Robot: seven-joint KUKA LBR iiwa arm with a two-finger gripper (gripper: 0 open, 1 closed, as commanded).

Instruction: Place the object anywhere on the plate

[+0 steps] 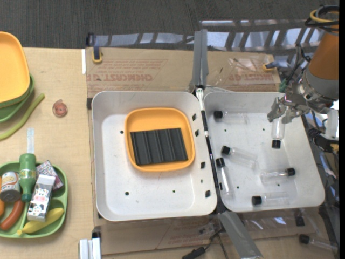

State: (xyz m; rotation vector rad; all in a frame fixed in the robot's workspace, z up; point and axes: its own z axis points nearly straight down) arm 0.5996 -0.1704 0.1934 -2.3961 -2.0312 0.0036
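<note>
Right, gripper (284,112) sits over the far-right part of the right bin (318,190), w/ the grey arm and its orange band above it at the pic's right edge. Can't tell if it's clenched or released; too small and cluttered there. A clear vial (276,133) w/ a black cap runs straight down in the pic from just under the gripper, cap end away from it. Can't say if it's gripped or just lying on the bin floor.

Other clear black-capped vials lie scattered in the same bin: one near the far-left corner (218,114), two close together by the left wall (225,150), one toward the near right (288,172), one by the near edge (256,200).

Left bin (108,193) holds the orange plate (159,117), approx central, slightly toward the far side. A dark ribbed rectangular pad (159,146) lies on it. No vial on the plate.

Both bins rest on cardboard (140,72). Further left on the bench: a green tray (56,217) of toy food and a small pink disc (60,108).
</note>
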